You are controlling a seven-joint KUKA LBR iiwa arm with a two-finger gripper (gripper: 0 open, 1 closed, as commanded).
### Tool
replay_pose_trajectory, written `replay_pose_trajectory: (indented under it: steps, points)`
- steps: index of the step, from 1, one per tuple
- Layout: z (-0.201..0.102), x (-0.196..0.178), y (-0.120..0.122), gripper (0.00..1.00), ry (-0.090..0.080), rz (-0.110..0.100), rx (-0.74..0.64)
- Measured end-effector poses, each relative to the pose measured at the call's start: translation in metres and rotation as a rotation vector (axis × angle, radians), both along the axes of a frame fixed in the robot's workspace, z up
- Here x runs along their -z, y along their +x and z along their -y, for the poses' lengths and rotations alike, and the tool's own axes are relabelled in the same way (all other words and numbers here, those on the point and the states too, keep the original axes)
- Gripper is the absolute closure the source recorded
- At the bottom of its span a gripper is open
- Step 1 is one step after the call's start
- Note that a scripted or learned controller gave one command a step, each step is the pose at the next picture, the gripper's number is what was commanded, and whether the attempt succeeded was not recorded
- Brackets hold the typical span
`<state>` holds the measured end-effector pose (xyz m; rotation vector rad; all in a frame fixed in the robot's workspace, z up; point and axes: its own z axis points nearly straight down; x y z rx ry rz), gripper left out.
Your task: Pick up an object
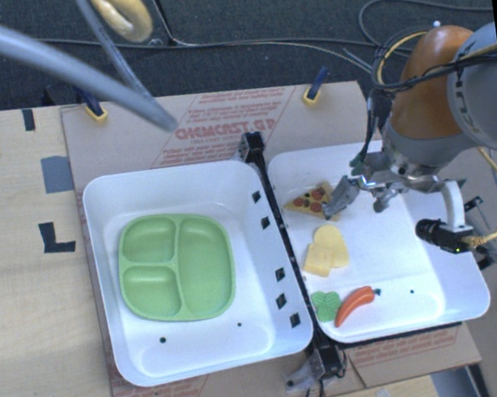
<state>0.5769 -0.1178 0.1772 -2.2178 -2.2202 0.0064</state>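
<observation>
My bench [20, 271], light wood top with dark tape marks, brown cardboard sheet [219, 119] laid flat on it, left white bin [197, 352] and right white bin [429, 305] side by side on the cardboard, touching along a black divider.

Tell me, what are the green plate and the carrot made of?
The green plate looks like smooth matte plastic: one even colour, with moulded rounded compartments. The carrot looks like toy plastic too, slightly glossy orange with a green tip, though it is too small to be sure.
</observation>
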Motion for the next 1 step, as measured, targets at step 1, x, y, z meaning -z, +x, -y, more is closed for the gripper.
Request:
replay_pose_trajectory:
  steps: [1]
  points:
    - [0.0005, 0.0439, 0.0005, 0.00, 0.000, 0.000, 0.000]
